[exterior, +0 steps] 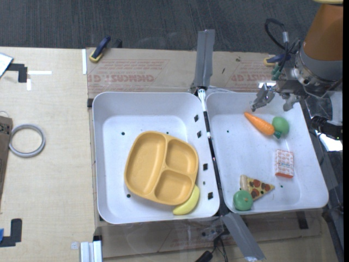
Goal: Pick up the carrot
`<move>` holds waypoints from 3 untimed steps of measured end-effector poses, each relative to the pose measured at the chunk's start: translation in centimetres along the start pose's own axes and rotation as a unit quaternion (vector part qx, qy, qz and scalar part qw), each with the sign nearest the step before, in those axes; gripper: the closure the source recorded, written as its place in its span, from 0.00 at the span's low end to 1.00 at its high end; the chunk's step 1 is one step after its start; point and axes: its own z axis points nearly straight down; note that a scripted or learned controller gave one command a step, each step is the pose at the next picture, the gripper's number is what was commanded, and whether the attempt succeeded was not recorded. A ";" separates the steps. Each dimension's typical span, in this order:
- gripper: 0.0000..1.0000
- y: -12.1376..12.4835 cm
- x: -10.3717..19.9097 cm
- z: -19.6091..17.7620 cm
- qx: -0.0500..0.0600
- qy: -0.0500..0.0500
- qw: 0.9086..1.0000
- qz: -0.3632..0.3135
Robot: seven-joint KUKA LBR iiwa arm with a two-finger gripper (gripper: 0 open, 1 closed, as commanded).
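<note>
The gripper hangs spread and holding nothing at upper right, just above the carrot in the right bin.

The arm is a thick rounded cylinder with a broad orange band, grey above and below it. Beneath sits a cluttered wrist of silver and black metal parts. Dark cables loop off its left side, beside a small blue and yellow fitting. The gripper carries 2 thin grey metal fingers.
</note>
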 end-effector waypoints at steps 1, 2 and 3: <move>0.00 -0.5 1.1 1.3 0.000 0.000 0.995 -0.096; 0.00 -1.1 3.0 -1.7 -0.002 -0.001 0.985 -0.175; 0.00 1.7 0.1 5.8 0.000 0.000 0.998 -0.071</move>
